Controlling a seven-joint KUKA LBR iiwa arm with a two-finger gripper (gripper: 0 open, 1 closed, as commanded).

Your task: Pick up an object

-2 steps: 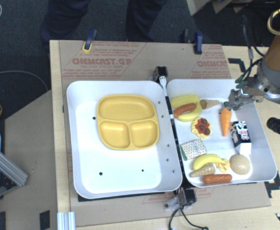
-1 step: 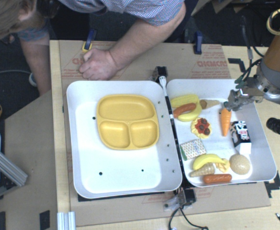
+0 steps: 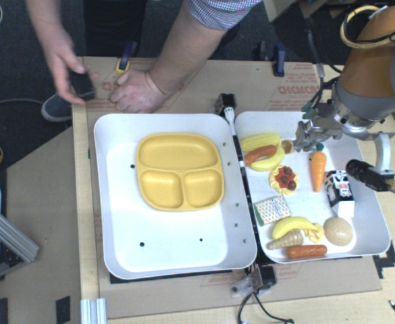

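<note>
yellow tray (image 3: 180,169), white bins (image 3: 116,201), orange carrot (image 3: 317,170), yellow banana (image 3: 296,225), black-and-white cow (image 3: 339,186)

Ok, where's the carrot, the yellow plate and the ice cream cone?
carrot (image 3: 317,171), camera view, middle of its orange body
yellow plate (image 3: 179,151), camera view, its big top compartment
cone (image 3: 283,238), camera view, its tan waffle part

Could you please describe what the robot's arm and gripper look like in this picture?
The arm is thick and rounded, with an orange band above a grey wrist section. A yellow cable loops beside the orange part. The gripper is a small grey metal assembly with dark parts, at the arm's end above the right bin.
</note>
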